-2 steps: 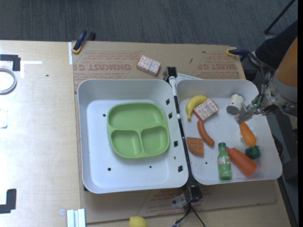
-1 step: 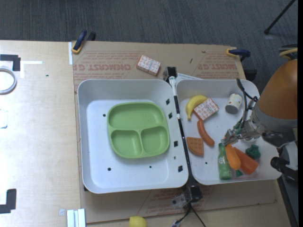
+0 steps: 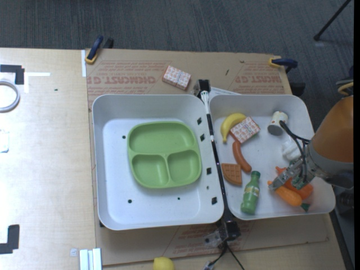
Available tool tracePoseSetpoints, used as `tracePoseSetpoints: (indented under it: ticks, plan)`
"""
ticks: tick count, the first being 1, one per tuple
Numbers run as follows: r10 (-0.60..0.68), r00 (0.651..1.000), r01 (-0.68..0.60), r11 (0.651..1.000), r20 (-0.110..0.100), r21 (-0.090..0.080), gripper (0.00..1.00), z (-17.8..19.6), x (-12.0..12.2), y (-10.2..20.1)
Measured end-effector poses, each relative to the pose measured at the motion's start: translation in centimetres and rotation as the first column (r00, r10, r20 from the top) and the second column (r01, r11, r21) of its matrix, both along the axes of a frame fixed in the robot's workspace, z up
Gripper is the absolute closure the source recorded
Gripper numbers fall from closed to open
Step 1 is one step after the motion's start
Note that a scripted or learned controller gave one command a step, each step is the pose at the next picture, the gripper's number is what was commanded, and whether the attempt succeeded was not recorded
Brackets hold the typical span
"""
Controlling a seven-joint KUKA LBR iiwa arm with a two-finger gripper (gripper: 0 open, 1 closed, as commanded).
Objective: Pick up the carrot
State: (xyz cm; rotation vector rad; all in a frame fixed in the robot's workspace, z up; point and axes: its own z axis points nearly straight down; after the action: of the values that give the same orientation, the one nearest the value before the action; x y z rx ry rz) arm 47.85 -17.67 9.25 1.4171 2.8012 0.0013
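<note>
A: Located: tapered orange plastic carrot with green stub, in the right shallow white bin, far lower corner from the green bottle. Lying flat, tip toward the bottle, stub toward the bin wall.

B: Gripper placement?

A: Low over the carrot, just above and beside it, coming in from the wall side. Probably placed there for a top-down grasp. Finger state: cannot tell, tips lost in orange clutter and cable. Nothing seen between them.

B: Surfaces?

A: Carrot smooth, glossy, rounded; likely to roll or slip against the wall. Green plastic bottle with pale label lying flat, well left of the carrot. Above the bottle: red sausage-shaped toy, curved yellow banana. Far left of the bottle: matte green three-compartment plastic tray.
</note>
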Motion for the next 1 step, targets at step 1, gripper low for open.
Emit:
tracePoseSetpoints:
  ticks: [1]
  plan:
    - [0.0,1.0,0.0,1.0,-0.001,0.0,0.0,-0.01,-0.02,0.01]
